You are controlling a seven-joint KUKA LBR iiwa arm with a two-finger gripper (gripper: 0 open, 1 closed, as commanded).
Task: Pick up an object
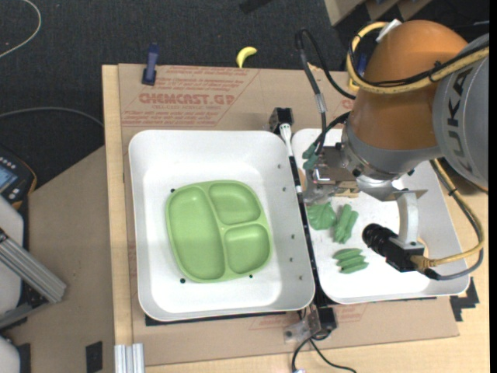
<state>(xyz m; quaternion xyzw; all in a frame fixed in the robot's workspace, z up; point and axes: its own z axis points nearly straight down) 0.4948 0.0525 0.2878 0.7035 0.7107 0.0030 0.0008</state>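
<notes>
While the arm point(411, 92) leans in from your right, its orange band and grey wrist cover the upper part of the right bin point(443, 282), and the gripper point(330, 179) sits low over that bin's left side, close to the seam where the two bins meet. You cannot tell from this angle how the claw stands; the wrist body hides its tips, and nothing is visibly caught in it.

Look just below the gripper and you will find the green pieces. A pale green chunk point(320, 216) lies nearest the seam, a darker green pod-shaped piece point(345, 224) lies just beside it to the right, tilted, and another ribbed green pod point(351, 259) lies a little lower, apart from the first two. A bit of darker green point(311, 154) peeks out at the gripper's upper left edge; you cannot tell whether it is touched. A black cylindrical fitting with a cable point(388, 247) hangs from the arm over the bin, right of the pods.

Over in the left bin point(147, 162), a green divided plate point(219, 230) with three compartments lies flat near the middle. Both bins rest on a cardboard sheet point(186, 95) printed with red lettering. A small yellow banana-shaped item point(246, 54) lies on the dark floor past the cardboard's far edge, and a blue clip point(150, 64) sits at its far left corner.
</notes>
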